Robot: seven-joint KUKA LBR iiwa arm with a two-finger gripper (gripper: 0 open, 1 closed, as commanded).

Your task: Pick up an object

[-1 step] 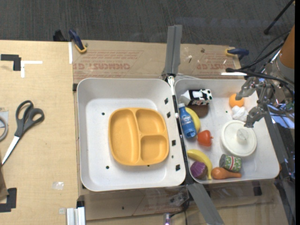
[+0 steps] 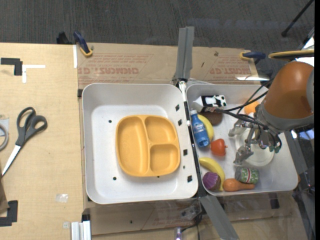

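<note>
My gripper hangs over the right bin, open, with bare bin floor showing between its fingers. A red tomato lies just to its left. A green can and an orange carrot lie just below it. A white round object sits to its right, partly under the wrist. Further left are a blue bottle, a banana and a purple eggplant. A black-and-white cow toy rests at the bin's far edge.
The left bin holds a yellow divided plate. Scissors lie on the bench at far left. The arm's orange band covers the right bin's far right corner. A dark cable runs across that bin.
</note>
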